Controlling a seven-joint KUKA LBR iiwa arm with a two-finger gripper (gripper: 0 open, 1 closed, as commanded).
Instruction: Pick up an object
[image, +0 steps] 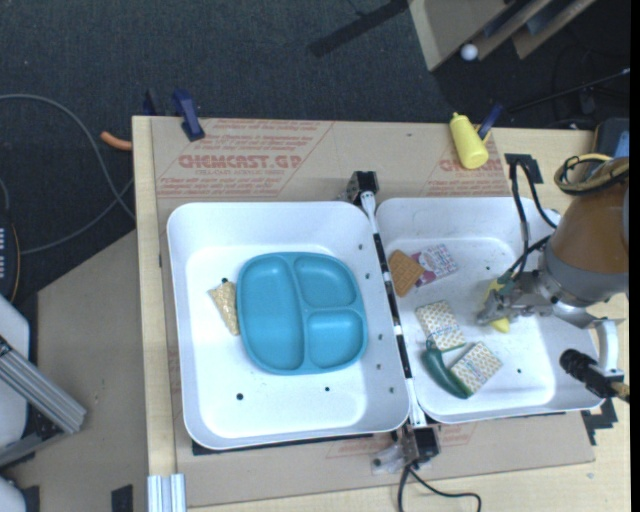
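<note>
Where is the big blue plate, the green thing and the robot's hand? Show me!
blue plate (300, 310), camera view, on the middle ridge between its compartments.
green thing (441, 369), camera view, on the middle of its curved body.
hand (497, 305), camera view, at the fingertips, low in the right bin.

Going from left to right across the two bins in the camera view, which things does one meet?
Small patterned packet → blue divided plate → tan cracker → green object → gripper.
</note>
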